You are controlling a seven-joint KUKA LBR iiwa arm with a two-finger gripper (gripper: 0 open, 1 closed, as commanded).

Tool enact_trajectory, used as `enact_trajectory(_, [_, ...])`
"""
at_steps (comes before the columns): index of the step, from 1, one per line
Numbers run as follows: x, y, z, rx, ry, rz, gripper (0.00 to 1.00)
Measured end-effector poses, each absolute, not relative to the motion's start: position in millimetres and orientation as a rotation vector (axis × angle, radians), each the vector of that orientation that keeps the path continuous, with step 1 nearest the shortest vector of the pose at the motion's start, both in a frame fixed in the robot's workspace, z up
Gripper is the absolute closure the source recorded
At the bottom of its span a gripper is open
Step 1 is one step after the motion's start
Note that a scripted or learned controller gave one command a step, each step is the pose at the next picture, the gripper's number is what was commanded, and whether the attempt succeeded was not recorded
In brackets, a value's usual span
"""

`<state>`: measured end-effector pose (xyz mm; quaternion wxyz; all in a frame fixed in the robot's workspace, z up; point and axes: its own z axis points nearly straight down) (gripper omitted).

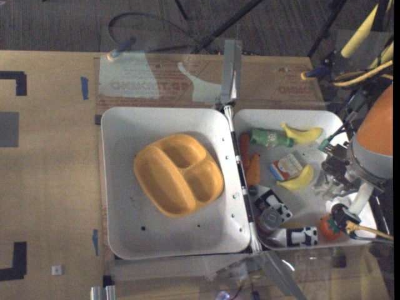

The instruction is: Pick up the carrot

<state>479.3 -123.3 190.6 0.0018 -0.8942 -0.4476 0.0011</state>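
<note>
Now the hand (334, 167), state I cannot tell, is hovering at 3 o'clock of the carrot (253, 169); approx. it should be approaching along the bin's (265, 116) wall, w/ care.

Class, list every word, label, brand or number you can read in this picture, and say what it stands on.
Cardboard sheet behind the bins: red print, upside down and too blurred to read.
Small red-and-white packet in the right bin: label too small to read.
Green bottle: label unreadable.
Nothing else carries text.
</note>
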Motion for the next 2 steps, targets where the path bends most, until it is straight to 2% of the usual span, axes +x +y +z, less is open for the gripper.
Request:
enact_trajectory(1, [529.2,-81.3,209.8,-2.986,-0.974,0.003,1.0])
enact_trajectory(2, [557.8,-39.2,185.8,-2.719,-1.566,0.005,1.0])
